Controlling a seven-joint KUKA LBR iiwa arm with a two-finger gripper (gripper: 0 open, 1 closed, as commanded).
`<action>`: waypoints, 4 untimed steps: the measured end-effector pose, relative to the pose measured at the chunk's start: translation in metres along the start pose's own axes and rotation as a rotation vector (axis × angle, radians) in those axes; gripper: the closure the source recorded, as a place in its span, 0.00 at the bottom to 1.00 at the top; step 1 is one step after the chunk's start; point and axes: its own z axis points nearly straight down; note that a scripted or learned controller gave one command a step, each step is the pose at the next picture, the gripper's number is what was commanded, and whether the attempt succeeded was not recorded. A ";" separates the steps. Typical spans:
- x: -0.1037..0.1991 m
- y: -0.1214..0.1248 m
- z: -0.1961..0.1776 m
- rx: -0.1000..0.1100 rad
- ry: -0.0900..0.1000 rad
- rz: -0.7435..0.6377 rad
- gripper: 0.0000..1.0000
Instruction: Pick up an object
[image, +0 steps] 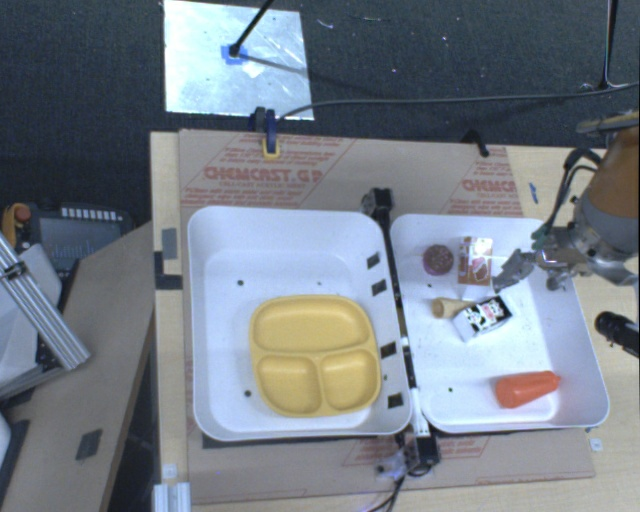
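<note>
Two bins sit side by side on my screen, and the arm (610, 200) reaches in from the right, its wrist angled down-left over the right bin (575, 345). I see the gripper (518, 268) hovering above the bin's upper right part, near a small red-and-white packet (476, 260); I cannot tell how its fingers stand. Below it lie a black-and-white box (484, 317), a tan cone (450, 307), a dark round piece (437, 260) and an orange carrot (527, 388). A yellow divided tray (313, 355) rests in the left bin (215, 330).
</note>
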 end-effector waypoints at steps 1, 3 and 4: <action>0.000 0.003 -0.007 -0.013 -0.002 -0.003 0.00; 0.005 0.010 0.082 -0.010 -0.001 -0.004 0.00; 0.005 0.015 0.123 -0.021 -0.001 0.000 0.00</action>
